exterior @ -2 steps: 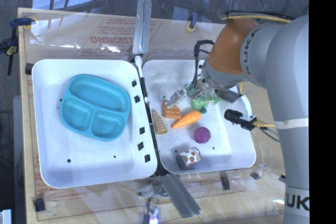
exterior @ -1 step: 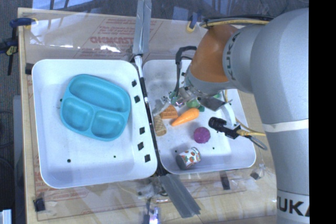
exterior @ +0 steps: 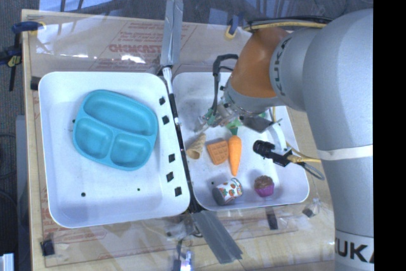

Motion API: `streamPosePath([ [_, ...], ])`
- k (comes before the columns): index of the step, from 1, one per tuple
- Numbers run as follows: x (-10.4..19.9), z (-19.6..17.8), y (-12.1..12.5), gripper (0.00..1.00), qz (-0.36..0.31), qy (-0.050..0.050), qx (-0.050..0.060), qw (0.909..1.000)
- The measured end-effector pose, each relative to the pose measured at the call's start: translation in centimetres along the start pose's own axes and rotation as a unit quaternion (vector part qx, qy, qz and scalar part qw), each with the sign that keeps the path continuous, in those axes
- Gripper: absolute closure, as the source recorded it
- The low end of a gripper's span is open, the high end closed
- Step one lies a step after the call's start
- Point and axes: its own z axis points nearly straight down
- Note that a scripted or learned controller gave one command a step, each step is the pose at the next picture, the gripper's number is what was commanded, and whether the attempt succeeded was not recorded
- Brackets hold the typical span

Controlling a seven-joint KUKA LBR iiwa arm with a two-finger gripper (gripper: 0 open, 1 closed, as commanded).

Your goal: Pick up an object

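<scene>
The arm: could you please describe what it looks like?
The arm is bulky and rounded in smooth grey casing, with a pale seam around it and black lettering, partly cut off, low down. An orange band sits above the wrist, a yellow-and-black cable running over it. The gripper is small and metallic.

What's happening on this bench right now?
The KUKA arm reaches from the right into the right bin, its gripper low, just above the carrot. An orange cracker, a cone, a cupcake and a small patterned can also lie there. The left bin holds a blue divided plate. Whether anything is gripped yet, I can't tell.
</scene>
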Motion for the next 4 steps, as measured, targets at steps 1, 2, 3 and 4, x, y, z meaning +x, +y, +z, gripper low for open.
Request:
streamPosePath([
  [1, 0.0, 0.0, 0.0, 0.00, 0.000, 0.000, 0.000, 1.0000],
  [2, -2.5, 0.3, -4.8, 0.00, -0.074, 0.003, 0.001, 0.9972],
  [3, -2.6, -0.3, -4.8, 1.00, -0.076, 0.004, 0.002, 0.9971],
  [4, -0.2, 0.8, -9.0, 1.00, -0.064, -0.001, -0.005, 0.9979],
])
